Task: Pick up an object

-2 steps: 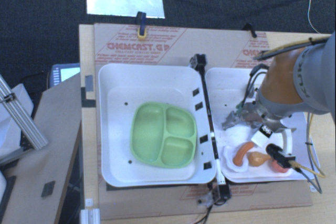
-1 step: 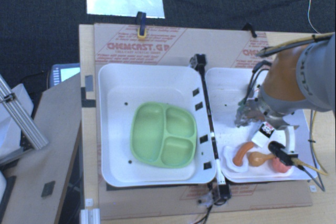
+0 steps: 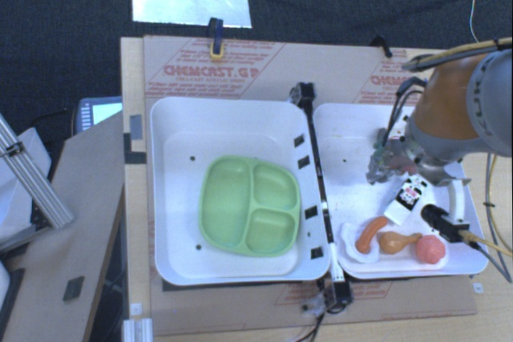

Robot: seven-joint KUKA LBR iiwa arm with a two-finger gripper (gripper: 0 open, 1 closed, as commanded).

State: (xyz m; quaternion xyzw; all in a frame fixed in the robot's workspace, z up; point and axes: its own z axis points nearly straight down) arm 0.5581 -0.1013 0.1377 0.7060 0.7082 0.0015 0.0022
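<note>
My gripper (image 3: 380, 166) hangs low over the middle of the right bin (image 3: 346, 132), below the grey arm with its orange band (image 3: 449, 104). Just right of it and nearer the front lies a small white bottle-like object (image 3: 409, 199) with black and red marks. It is close to the gripper, but I cannot see it held. At the bin's front a small white plate (image 3: 350, 240) carries an orange sausage (image 3: 370, 233), a tan drumstick (image 3: 396, 240) and a pink round piece (image 3: 430, 250).
A green divided plate (image 3: 249, 205) lies in the left bin (image 3: 172, 172). A black-clipped divider (image 3: 314, 180) runs between the two bins. The far left part of the right bin's floor is bare.
</note>
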